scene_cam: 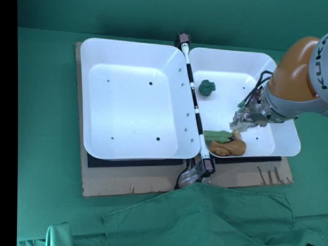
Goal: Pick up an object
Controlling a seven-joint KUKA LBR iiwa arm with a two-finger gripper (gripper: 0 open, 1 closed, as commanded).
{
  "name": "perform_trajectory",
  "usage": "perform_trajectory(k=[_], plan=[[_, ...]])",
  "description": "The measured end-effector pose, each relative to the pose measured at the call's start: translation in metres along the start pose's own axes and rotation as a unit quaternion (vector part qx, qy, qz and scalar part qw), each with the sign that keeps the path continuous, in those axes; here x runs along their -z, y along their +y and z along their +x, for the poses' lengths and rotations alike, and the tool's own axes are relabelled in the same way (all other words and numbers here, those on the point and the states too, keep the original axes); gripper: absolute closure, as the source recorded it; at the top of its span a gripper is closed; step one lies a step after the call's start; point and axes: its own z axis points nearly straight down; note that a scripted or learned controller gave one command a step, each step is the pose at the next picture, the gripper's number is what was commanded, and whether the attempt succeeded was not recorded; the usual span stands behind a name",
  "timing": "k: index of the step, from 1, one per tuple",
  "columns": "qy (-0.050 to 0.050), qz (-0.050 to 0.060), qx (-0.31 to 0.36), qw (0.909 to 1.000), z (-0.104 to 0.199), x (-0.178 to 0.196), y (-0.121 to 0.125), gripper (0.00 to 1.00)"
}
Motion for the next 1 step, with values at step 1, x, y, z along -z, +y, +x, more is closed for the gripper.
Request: perform_trajectory(k=[1], plan=[[0.002, 0.005, 0.001, 1.0, 0.0102, 0.1071, 0.0061, 1.0]])
